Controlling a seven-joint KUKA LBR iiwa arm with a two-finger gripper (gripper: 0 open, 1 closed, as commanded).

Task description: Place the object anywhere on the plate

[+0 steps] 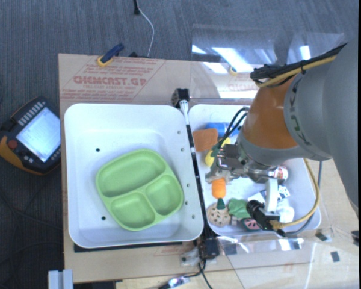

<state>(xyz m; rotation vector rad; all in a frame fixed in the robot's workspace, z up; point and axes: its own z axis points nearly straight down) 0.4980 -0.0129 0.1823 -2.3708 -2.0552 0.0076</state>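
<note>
A light green three-compartment plate [138, 188] lies in the left bin [84, 131] with nothing on it. My gripper [221, 171] is low over the left part of the right bin [228, 111], in among the toys. Just below it lies a small orange carrot-like toy [218, 189]. An orange wedge [204, 139], a blue piece [215, 127] and a yellow piece [210, 157] sit just above and left of the gripper. The wrist hides whatever lies directly under it.
Along the right bin's front lie a speckled cookie [217, 215], a green toy [237, 207], a pink-and-black toy [251, 224] and white pieces [277, 200]. The divider wall [192, 161] separates the bins. A teach pendant [30, 136] rests on the floor at left.
</note>
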